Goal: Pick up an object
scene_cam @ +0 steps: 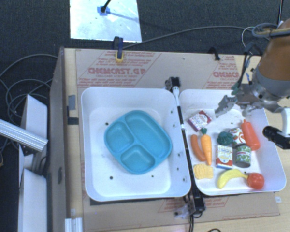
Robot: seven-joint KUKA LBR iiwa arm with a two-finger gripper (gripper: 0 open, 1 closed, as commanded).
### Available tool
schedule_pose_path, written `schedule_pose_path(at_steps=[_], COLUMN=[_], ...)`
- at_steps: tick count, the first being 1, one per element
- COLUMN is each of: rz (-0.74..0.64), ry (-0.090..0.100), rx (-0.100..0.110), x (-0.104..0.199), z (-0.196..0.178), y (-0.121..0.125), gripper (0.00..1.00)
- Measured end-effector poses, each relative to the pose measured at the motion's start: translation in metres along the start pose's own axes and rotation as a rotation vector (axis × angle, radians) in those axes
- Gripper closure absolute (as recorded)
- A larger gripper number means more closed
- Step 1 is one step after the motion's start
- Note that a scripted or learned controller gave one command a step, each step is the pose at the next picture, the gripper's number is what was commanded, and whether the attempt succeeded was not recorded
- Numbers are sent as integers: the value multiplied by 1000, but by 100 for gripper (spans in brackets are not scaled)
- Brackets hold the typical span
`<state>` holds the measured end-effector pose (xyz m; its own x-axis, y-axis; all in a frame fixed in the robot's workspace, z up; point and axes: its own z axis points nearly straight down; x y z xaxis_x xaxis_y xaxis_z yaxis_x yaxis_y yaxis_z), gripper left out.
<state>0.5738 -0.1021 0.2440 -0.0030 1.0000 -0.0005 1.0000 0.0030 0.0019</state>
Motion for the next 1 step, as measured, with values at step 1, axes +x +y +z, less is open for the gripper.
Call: schedule_pose_path(at_steps=[1], rz=[2], ry=[0], rx=[-2], x=[3], z=[134], y=[-19], gripper=[0])
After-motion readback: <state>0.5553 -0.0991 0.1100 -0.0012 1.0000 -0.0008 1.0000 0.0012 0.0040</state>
